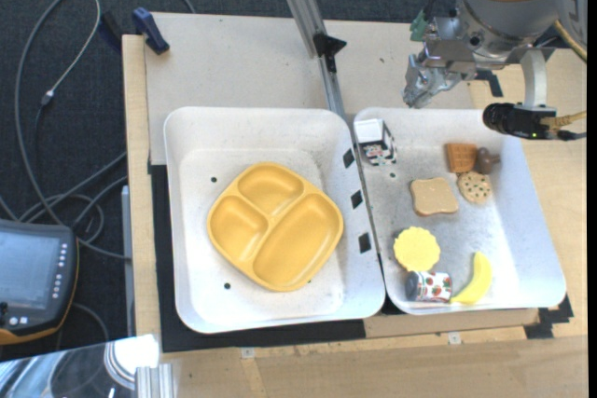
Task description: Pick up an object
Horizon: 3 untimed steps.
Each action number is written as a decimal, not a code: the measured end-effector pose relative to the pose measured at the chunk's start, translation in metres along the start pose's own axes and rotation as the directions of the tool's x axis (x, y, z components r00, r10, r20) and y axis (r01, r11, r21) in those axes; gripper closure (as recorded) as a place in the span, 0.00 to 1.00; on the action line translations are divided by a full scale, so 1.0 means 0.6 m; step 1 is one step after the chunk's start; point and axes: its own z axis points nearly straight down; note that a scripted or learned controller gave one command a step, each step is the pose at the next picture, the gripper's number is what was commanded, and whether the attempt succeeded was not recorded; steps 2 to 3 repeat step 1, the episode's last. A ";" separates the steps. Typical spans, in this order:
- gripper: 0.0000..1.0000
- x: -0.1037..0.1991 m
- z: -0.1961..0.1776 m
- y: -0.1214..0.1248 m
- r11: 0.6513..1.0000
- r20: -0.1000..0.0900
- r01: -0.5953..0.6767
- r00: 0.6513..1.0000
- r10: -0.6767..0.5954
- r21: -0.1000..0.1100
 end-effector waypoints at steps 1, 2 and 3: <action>1.00 0.110 0.066 0.076 1.000 -0.001 0.001 1.000 -0.001 0.001; 1.00 0.110 0.066 0.076 1.000 -0.001 0.001 1.000 -0.001 0.001; 1.00 0.110 0.066 0.076 1.000 -0.001 0.001 1.000 -0.001 0.001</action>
